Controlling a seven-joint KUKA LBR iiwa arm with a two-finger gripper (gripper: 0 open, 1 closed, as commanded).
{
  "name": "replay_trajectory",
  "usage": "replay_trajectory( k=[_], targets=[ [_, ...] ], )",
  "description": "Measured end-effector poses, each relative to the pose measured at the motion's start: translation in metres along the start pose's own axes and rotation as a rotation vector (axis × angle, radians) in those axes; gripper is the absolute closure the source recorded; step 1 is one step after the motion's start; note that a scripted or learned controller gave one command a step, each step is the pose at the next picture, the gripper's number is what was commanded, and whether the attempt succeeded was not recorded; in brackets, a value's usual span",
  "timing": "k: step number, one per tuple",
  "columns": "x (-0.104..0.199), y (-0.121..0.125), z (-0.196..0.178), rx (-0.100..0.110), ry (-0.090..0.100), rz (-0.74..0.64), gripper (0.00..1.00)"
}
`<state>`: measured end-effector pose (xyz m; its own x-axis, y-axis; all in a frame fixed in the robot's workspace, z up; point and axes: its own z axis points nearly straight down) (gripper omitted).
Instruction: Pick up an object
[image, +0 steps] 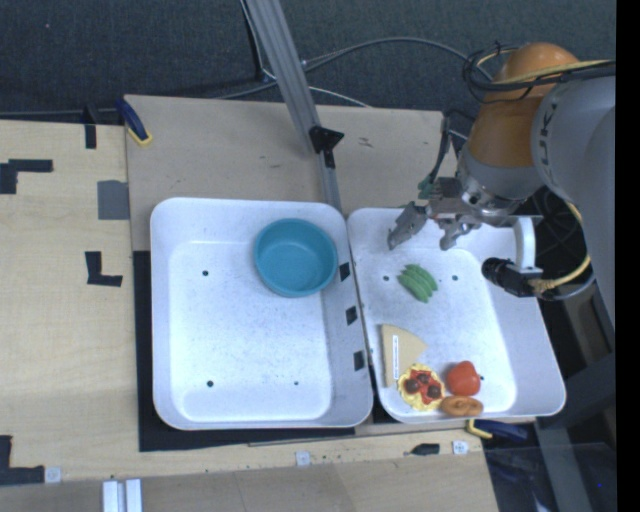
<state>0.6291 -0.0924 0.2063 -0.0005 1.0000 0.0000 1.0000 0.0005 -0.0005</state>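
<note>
**Green pod under open fingers, right bin**

Grey fingers of the gripper (431, 231) stand spread apart with nothing between them; we log them as open and empty, hanging over the far end of the right bin (520, 330). Just below the fingertips, toward the near side, we see a green pea pod (419, 281) lying alone on the bin floor, apart from the tool. Farther from the gripper, at the bin's near end, we note a pizza slice (408, 368), with a red tomato (462, 378) beside it and a small orange piece (461, 405) touching the near wall. Left of the gripper, across the divide, a blue bowl (295, 257) sits upright in the left bin (190, 330), near its far wall.
</note>
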Motion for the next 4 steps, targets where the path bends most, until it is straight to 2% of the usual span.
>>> replay_trajectory(
  k=[1, 2, 3, 4],
  targets=[
    [-0.005, 0.001, 0.045, 0.004, 0.000, 0.000, 0.00],
    [0.003, -0.003, 0.092, 0.004, 0.000, 0.000, 0.00],
    [0.003, -0.001, 0.103, -0.009, -0.001, -0.001, 0.00],
    [0.003, -0.002, 0.096, -0.002, 0.000, -0.001, 1.00]
  ],
)
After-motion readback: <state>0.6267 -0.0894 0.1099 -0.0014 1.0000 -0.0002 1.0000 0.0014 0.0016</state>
